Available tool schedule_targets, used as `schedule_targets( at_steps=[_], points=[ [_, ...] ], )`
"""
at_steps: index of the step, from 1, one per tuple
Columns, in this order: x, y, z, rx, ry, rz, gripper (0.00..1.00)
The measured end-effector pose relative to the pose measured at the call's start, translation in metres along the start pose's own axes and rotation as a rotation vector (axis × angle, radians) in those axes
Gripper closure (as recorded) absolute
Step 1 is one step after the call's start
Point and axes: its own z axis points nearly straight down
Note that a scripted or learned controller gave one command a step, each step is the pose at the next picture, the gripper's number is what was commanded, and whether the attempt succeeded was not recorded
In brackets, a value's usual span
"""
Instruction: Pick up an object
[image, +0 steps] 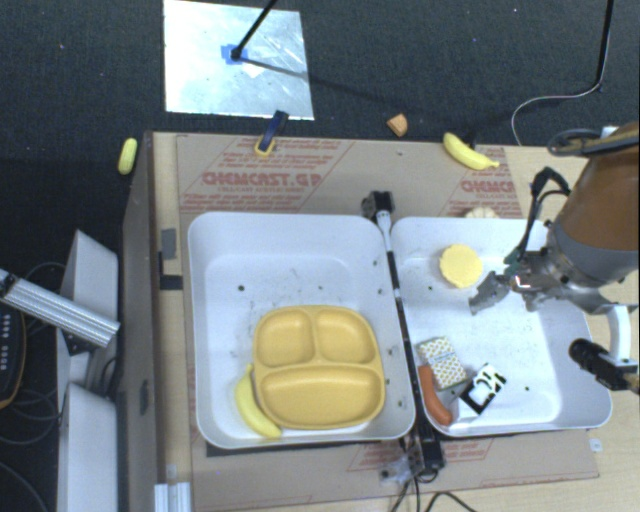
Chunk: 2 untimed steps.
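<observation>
The grey two-finger gripper (490, 295) hangs at mid-right of the frame over the right white bin (575, 405), just right of the round flat yellow disc (461, 266). Whether it is released or clenched I cannot tell. This looks like the approach step: nothing is grasped, and the next move calls for centring over the disc and descending.

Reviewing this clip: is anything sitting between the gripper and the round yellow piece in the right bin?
Nothing visible does. The gripper hangs over the right bin, just right of and below the round yellow piece, with bare white bin floor between them. The patterned block, orange sausage and black-and-white item lie nearer the front wall.
</observation>
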Motion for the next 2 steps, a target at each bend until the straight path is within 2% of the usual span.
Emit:
schedule_targets(
  at_steps=[1,2],
  points=[
    [-0.004,0.060,0.045,0.000,0.000,-0.001,0.00],
    [0.008,0.121,0.130,0.002,-0.001,0.000,0.00]
  ],
)
